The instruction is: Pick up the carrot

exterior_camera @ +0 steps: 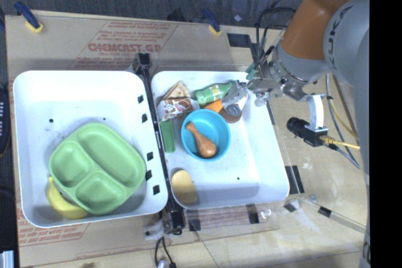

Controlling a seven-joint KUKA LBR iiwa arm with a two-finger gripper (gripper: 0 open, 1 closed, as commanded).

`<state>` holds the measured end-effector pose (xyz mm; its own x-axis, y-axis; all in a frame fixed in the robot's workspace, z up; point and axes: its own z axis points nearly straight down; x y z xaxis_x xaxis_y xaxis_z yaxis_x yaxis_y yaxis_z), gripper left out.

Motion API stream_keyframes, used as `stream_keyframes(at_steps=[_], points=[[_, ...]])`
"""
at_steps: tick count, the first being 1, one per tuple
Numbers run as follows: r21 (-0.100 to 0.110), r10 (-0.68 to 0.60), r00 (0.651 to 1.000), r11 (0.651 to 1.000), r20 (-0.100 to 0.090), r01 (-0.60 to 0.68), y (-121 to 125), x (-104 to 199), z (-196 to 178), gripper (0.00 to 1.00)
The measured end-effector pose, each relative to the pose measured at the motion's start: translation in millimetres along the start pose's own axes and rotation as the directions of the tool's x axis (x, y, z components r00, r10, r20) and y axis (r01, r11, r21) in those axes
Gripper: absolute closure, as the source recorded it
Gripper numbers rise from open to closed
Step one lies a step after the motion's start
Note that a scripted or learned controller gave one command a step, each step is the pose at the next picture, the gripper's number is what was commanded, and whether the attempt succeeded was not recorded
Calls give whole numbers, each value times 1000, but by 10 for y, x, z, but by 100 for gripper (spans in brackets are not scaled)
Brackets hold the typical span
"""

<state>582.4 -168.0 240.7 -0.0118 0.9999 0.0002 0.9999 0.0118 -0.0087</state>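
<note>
The gripper (239, 95) sits low at the right bin's (267, 157) far edge; its grip I can't make out. The carrot (215, 105) lies just beside it, not lifted. The blue bowl (217, 122) holds a wooden piece (202, 140). The left bin (28, 110) holds a green tray (97, 166).

Orange carrot (215, 105), mostly hidden, just beside blue bowl (217, 120)

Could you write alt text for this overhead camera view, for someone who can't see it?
A grey robot arm reaches from the right, its gripper over the back of the right white bin, near a partly hidden carrot beside a blue bowl. The left bin holds a green divided plate.
</note>
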Motion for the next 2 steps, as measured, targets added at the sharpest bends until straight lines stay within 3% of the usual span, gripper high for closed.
stream_keyframes(at_steps=[1, 2], points=[[12, 207, 978, 978, -2, -207, 92, 341, 1403, 0], [-25, 451, 893, 892, 9, -451, -357, 661, 1438, 0]])
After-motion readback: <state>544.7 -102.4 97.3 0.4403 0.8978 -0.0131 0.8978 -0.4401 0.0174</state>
